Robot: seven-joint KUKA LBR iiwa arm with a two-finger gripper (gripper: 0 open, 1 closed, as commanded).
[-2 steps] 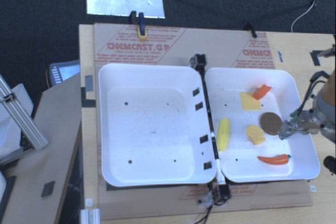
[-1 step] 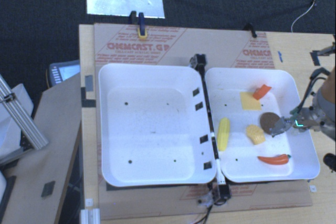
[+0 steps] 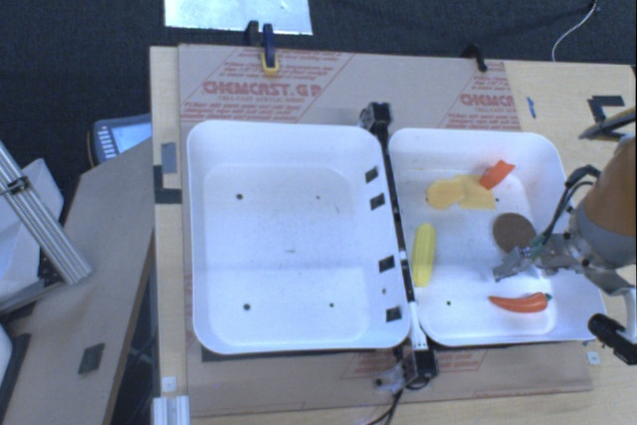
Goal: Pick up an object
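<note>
At the right of the frame, the gripper [image 3: 520, 264] hangs low in the right bin [image 3: 468, 142], just above the red pepper [image 3: 519, 303] and beside the brown disc [image 3: 514, 231]. I cannot tell its state. The corn [image 3: 424, 254], yellow lump [image 3: 456, 193] and orange piece [image 3: 497, 174] lie further left and up.

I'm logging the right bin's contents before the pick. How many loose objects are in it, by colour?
Yellow: 2, the long yellow corn-like piece and the flat pale yellow piece
Orange-red: 2, the small orange wedge and the long red chilli-shaped piece
Brown: 1, the round brown disc
Total: 5
</note>
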